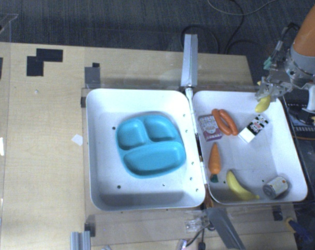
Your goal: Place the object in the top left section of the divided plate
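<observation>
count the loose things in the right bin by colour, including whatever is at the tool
Yellow: 2, the banana and a small yellow piece at the tool
Orange: 2, the carrot and the hot dog
Purple and white: 1, the packet
Black and white: 1, the small box
Grey: 1, the can
Total: 7

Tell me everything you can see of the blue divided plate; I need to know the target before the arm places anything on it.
The blue divided plate looks like smooth, glossy plastic, rounded at its corners. Raised ridges split it into three sections: two smaller ones at the far side, top left and top right, and one wide one across the near side. All three look bare. It lies flat, slightly turned, about mid-floor in the left white bin, touching only the bin's floor and none of its walls.
</observation>
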Motion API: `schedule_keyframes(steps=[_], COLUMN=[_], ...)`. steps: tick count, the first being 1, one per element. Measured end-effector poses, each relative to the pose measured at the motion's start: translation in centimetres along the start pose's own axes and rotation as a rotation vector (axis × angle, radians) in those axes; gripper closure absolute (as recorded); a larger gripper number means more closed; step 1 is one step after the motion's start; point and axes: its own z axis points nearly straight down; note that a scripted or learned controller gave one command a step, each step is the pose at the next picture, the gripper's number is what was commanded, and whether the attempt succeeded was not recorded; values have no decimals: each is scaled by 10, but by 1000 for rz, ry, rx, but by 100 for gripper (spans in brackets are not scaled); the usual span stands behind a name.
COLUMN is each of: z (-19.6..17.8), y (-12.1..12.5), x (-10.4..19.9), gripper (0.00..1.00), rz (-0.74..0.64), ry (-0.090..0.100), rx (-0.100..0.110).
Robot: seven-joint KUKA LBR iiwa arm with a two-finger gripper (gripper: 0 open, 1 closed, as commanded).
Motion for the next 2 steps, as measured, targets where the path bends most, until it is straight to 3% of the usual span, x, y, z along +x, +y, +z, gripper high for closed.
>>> schedule_keyframes(steps=[1,2], z=[-73,17], y=[-18,-112], x=[115,36], gripper=[100,100], rz=[-205,-269], ry=[2,2], rx=[-3,1])
